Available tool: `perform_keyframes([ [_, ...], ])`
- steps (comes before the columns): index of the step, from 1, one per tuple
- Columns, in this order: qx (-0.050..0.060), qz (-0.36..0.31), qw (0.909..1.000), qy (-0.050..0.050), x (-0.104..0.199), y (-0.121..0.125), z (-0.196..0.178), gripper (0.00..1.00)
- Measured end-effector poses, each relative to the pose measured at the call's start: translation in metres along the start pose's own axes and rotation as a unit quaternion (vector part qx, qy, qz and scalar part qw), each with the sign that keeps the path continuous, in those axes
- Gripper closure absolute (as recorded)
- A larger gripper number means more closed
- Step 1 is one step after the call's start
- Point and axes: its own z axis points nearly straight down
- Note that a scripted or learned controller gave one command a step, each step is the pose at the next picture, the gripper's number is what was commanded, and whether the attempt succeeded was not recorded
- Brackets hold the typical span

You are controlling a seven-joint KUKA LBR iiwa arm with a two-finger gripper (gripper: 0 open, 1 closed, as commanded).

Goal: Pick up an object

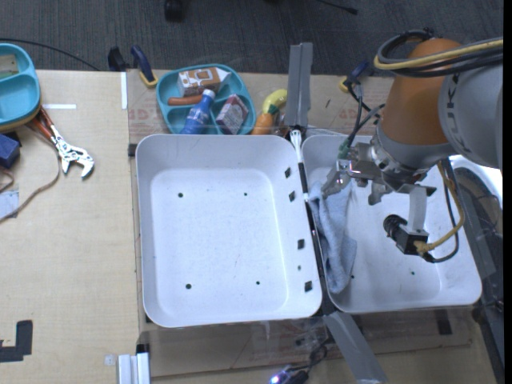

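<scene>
The end effector (344, 181) hung over the right bin (416, 290) near its far left corner; whether it was released or clenched could not be told. A grey cloth (336, 234) lay draped along that bin's left edge, directly beneath. The left bin (224, 238) offered broad open floor.

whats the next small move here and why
Probably lower the end effector toward the grey cloth in the right bin. The cloth lies bunched along that bin's left wall, and the end effector sits right above its upper end with nothing seen held in it. The cloth is the nearest thing to pick.
</scene>
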Motion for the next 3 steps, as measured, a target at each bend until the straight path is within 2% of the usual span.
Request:
perform_keyframes([
  [2,-0.001,0.086,0.9963,0.000,-0.124,0.056,-0.036,0.00],
  [3,-0.001,0.019,0.9998,0.000,-0.061,0.077,0.098,0.00],
])
